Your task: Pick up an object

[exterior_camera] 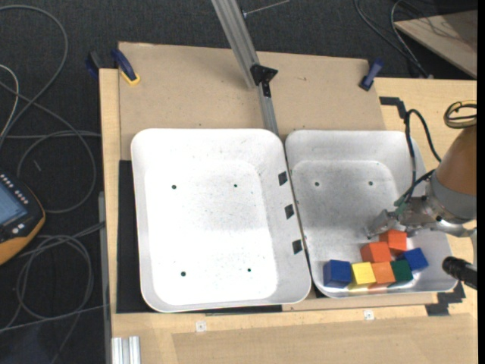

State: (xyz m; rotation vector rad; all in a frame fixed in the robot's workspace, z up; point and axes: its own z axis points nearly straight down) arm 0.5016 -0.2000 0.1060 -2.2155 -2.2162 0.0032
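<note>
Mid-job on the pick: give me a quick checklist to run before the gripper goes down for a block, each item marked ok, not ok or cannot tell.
1. Blocks sit inside the right bin: ok, all clustered in its near right corner.
2. Gripper is over the cluster: ok, it hangs just above the orange block.
3. A block stands free for a clean grasp: not ok, yellow block, blue block and the others are packed together.
4. Room from the bin wall: not ok, the cluster lies against the near rim.
5. Finger opening: cannot tell.
6. Anything already held: cannot tell.
</note>
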